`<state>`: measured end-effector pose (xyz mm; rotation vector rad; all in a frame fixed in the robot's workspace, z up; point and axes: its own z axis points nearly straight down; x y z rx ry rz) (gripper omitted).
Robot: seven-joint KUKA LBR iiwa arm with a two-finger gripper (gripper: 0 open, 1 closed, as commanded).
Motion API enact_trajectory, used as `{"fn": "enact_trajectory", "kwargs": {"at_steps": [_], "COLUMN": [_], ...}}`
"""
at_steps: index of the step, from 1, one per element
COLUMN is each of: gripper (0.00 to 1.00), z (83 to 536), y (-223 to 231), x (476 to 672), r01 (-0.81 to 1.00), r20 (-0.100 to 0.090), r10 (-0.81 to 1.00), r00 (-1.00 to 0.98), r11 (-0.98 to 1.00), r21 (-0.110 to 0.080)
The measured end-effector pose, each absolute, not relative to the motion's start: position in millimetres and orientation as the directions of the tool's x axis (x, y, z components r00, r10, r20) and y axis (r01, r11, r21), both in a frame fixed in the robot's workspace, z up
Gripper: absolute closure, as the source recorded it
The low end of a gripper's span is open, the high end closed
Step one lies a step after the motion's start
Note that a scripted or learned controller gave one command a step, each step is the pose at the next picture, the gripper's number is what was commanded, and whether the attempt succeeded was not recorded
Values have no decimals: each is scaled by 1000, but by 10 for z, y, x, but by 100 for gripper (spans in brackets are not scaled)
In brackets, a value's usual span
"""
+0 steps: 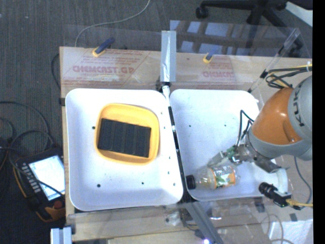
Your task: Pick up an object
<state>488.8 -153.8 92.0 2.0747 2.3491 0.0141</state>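
A clear plastic bottle (213,178) with a dark cap and an orange-and-green label lies on its side near the front wall of the right bin (203,116), a shallow, smooth white tray with rounded corners, its cap pointing toward the divider between the two bins. Just beyond the bottle's base end, the gripper (234,155) of the grey arm (284,126), whose glossy orange band bulges over the bin's right edge, hangs low over the tray floor; it is close above the bottle's far end, but whether it touches it cannot be told, and how far the gripper is open cannot be made out at this angle. Green and black cables run down the wrist toward it. To the left of the bottle, across the divider, the left bin (81,187) holds a rounded yellow dish (114,111) of matte plastic, and a flat black rectangular pad (125,138) with faint ribbing rests inside it, covering most of its floor. Both bins sit on a bench (101,65) topped with clear film printed in faded red lettering. Well left of the bottle, off the bench on the dark carpet, a handheld control pendant (40,179) with a lit screen lies among black cables.
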Motion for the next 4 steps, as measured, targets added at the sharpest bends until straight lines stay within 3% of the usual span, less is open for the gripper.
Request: {"fn": "enact_trajectory", "kwargs": {"at_steps": [4], "gripper": [0], "z": [923], "y": [-1430], "x": [4901], "r01": [995], "r20": [-12], "r10": [995], "r00": [-100], "r11": [100], "r21": [20]}}
